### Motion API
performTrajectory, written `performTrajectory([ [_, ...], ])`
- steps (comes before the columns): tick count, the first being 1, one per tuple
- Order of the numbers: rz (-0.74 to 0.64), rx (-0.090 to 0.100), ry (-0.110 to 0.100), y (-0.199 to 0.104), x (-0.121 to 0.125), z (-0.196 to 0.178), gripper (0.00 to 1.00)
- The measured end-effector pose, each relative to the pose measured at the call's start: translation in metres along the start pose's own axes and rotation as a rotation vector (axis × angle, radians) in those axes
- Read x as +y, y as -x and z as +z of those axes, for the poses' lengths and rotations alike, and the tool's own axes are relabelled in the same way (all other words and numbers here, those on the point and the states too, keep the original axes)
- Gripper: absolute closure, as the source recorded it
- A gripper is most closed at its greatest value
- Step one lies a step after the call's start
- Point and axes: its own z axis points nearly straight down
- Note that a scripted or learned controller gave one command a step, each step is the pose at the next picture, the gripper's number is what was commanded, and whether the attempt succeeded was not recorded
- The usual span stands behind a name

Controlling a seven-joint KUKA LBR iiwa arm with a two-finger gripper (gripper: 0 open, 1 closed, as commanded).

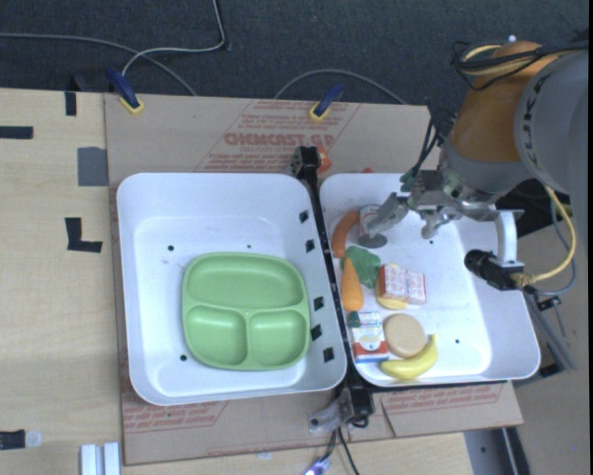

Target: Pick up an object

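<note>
Clearly spread and holding nothing, the hand (402, 218) hovers beside the carrot (350, 283), whose long axis runs near-to-far.

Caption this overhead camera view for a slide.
Open claw above toy food in the right white bin; green divided plastic tray in the left white bin.

Light wood surface (39, 295) w/ black tape marks (4, 140) at left. Brown cardboard sheet (266, 137) w/ red print lies on it, held by blue/yellow clamps (126, 92) at far edge. Dark grey carpet floor (326, 18) beyond, thin cable (192, 47) across it. Even light.
</note>
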Motion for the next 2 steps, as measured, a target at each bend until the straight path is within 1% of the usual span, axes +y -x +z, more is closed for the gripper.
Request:
performTrajectory([
  [1,0.003,-0.006,0.006,-0.003,0.015,0.093,0.0],
  [2,-0.001,-0.009,-0.029,0.004,0.062,0.104,0.0],
])
